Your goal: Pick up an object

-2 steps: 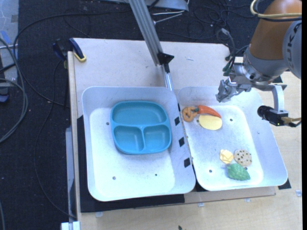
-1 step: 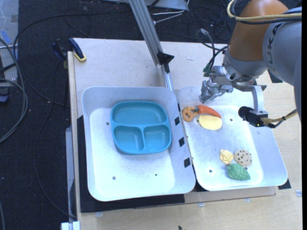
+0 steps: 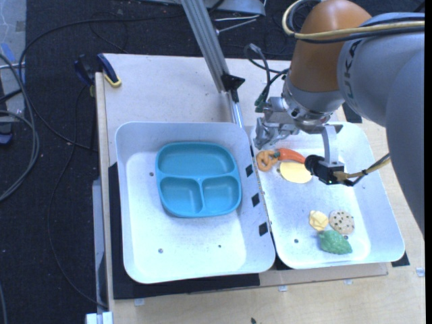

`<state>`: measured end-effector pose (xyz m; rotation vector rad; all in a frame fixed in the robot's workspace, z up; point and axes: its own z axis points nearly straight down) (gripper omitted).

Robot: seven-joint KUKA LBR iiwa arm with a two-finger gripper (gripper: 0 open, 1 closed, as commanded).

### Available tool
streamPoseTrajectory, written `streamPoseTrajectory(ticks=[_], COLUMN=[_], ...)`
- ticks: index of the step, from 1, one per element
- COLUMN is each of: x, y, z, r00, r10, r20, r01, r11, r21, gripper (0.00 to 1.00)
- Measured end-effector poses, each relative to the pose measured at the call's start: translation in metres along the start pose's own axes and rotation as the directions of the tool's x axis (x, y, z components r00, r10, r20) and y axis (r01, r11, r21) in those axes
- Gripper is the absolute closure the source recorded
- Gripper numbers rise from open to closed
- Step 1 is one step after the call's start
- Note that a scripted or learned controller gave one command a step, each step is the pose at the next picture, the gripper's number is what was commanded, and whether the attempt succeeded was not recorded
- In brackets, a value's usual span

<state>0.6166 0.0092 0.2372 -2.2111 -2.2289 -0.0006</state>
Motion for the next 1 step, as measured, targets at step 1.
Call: streamPoseTrajectory(ticks=[1], x=[0.0442], y=[-0.017], z=[0.0078], r00=[1.0], r10=[0.001], r20=[0.0], r01=[-0.001], r11=[1.0], r21=[0.002], gripper=[1.0])
